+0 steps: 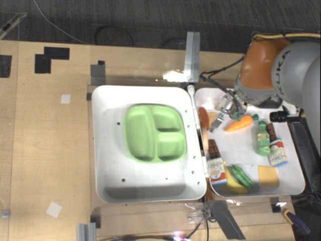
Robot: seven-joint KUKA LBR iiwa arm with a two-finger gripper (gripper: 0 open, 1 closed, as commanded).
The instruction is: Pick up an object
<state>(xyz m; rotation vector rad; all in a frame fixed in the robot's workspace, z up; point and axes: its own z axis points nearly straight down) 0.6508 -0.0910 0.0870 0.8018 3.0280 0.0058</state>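
While the gripper [220,118] hovers over the right bin [296,182], just left of the orange carrot [238,124], whether its fingers are parted or closed I cannot tell. Nothing shows held. The carrot lies on the bin floor; the green bottle [262,139] stands right of the carrot.

I count two white bins on the surface [45,149] — the left bin [108,185] and the right bin [296,185]. In the left one I see a single green divided tray [153,133]. In the right I make out one carrot [238,124], one sausage [203,117], one green bottle [263,139], two brown bottles with labels [214,162] [275,147], one yellow block [268,176] — and one green-and-yellow piece [237,178] I can't identify.
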